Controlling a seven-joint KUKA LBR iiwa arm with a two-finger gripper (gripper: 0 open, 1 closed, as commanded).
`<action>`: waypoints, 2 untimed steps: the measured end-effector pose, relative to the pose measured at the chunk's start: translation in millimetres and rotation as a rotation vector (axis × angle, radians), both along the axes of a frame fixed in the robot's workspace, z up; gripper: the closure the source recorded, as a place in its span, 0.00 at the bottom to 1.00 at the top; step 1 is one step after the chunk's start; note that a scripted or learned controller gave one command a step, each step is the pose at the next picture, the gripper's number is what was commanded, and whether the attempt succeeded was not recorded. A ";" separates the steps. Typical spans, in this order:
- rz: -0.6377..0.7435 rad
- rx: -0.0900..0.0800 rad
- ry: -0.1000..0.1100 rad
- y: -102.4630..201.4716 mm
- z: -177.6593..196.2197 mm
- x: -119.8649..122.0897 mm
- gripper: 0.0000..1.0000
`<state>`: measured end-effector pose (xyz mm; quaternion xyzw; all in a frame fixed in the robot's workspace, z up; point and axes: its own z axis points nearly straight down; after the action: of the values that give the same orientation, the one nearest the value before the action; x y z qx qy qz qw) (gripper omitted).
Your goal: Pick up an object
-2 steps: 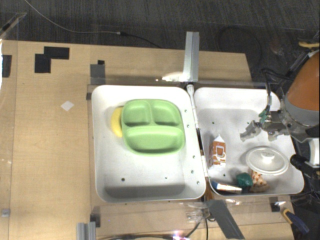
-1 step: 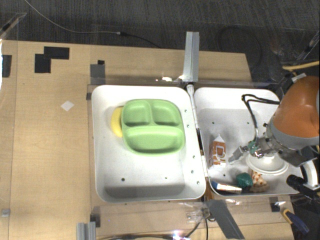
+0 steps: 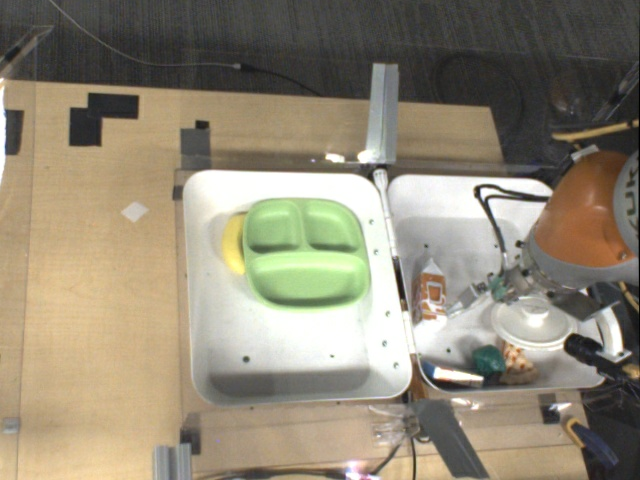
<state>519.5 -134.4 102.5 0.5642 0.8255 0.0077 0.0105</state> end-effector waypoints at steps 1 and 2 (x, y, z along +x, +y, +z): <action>0.243 -0.005 0.023 -17.0 83.3 48.5 0.00; 0.350 -0.004 0.028 44.9 11.0 -23.4 0.00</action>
<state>496.1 -89.5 113.5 0.4121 0.9112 0.0002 -0.0014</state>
